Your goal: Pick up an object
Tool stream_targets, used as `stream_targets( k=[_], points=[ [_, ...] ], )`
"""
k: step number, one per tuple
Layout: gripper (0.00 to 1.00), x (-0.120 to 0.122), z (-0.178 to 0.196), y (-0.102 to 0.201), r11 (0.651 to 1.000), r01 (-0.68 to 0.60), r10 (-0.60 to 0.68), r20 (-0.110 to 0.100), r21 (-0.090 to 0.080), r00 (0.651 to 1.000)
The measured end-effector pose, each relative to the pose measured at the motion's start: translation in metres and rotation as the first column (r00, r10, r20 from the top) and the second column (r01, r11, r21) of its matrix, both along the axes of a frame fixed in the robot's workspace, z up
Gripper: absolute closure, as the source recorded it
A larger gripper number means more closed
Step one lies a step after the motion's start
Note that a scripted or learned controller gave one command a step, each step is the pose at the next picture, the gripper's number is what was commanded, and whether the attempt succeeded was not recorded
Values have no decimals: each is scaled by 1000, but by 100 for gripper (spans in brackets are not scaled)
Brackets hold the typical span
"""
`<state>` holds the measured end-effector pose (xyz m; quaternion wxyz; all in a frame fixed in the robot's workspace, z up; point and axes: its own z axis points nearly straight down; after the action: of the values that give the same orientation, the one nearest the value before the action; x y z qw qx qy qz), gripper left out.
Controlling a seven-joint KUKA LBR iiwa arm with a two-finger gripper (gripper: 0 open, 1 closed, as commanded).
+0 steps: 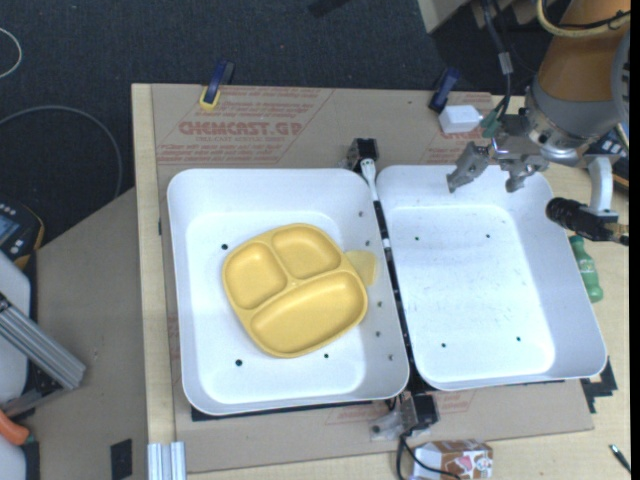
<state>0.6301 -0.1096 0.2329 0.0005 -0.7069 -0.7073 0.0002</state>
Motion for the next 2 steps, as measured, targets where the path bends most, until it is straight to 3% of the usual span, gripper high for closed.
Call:
stream_targets(
  k=[1, 2],
  points=[
    [0, -46, 120, 35, 1000, -4, 4, 14, -1, 1000],
    [0, -101, 212, 79, 1000, -6, 6, 15, 1, 1000]
  ],
)
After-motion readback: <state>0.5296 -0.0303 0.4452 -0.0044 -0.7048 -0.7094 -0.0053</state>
